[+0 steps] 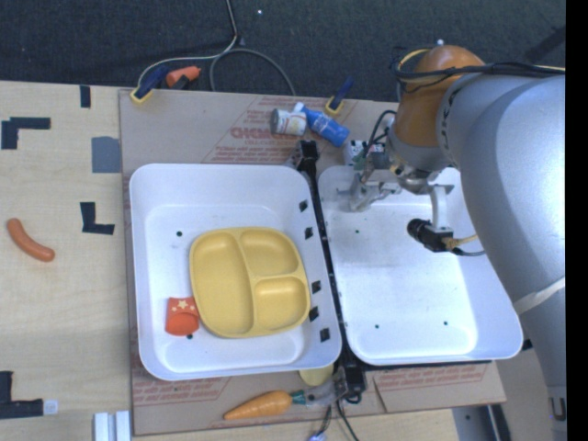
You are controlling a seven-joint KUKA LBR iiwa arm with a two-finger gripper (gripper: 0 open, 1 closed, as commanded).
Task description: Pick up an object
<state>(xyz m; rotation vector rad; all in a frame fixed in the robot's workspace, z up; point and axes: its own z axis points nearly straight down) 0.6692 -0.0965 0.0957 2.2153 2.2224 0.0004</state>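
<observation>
grey arm (514, 182) over the right bin (413, 292), jaws (360, 191) low at its far-left corner – can't tell if wide or shut. left bin (147, 246) holds yellow divided plate (248, 278) w/ small orange-red cup (182, 316) just beside it, well apart from the jaws. cardboard print unreadable.

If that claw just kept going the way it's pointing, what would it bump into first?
The claw hangs over the far corner of the right bin and seems to point down, so it would probably meet that bin's bare white floor first. Nothing lies under it that I can see, though depth is hard to judge from this slanted view.
</observation>
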